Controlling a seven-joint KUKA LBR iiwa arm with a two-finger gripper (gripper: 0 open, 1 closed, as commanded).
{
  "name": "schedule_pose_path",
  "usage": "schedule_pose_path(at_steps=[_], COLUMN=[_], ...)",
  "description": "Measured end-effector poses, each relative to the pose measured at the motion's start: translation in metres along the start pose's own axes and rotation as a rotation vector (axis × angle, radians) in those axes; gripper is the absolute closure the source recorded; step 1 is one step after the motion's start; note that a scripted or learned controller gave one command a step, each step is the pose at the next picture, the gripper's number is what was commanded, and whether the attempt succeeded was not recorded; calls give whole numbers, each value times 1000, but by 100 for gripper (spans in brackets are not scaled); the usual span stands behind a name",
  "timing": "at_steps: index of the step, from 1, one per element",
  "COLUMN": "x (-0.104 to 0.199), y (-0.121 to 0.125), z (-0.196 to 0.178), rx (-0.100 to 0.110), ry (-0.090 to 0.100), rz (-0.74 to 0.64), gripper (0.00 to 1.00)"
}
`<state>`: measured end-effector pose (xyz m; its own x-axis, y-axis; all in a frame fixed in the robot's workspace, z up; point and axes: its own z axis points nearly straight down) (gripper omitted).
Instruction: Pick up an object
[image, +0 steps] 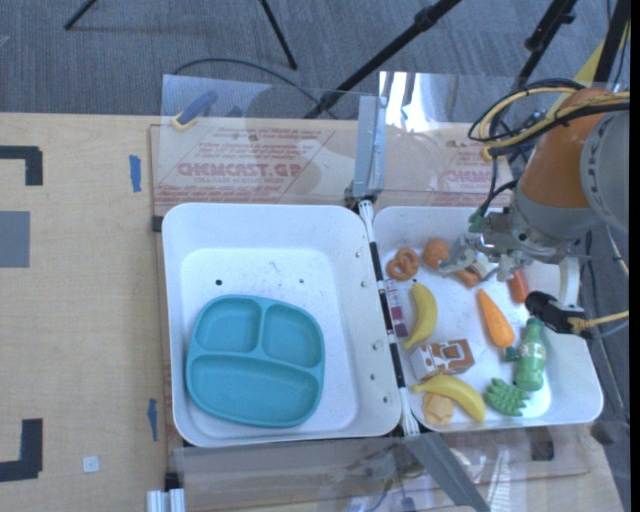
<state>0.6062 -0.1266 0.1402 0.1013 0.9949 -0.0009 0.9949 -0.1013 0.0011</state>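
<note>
Yellow banana (452, 391) near front edge of right bin (590, 400). Hand (487, 258) low near bin's back edge, beside orange ball (436, 251); its grip unreadable, contact unclear.

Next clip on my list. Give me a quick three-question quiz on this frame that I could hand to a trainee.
1. True or false: the blue divided plate lies in the left bin.
2. Which item lies nearest the gripper?
A. the green bottle
B. the pretzel
C. the small orange fruit
3. Fill in: two ______ lie in the right bin, one beside the dividing wall and one near the front edge.

Key:
1. True.
2. C, the small orange fruit, just left of the gripper.
3. Bananas.
</note>
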Motion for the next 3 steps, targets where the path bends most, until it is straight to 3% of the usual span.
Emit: schedule_pose_path(at_steps=[1, 2, 3], x=[-17, -40, -58], y=[-20, 8, -21], z=[15, -17, 54], rx=[6, -1, 1], ry=[2, -2, 2], rz=[-36, 212, 22], gripper=[0, 0, 0])
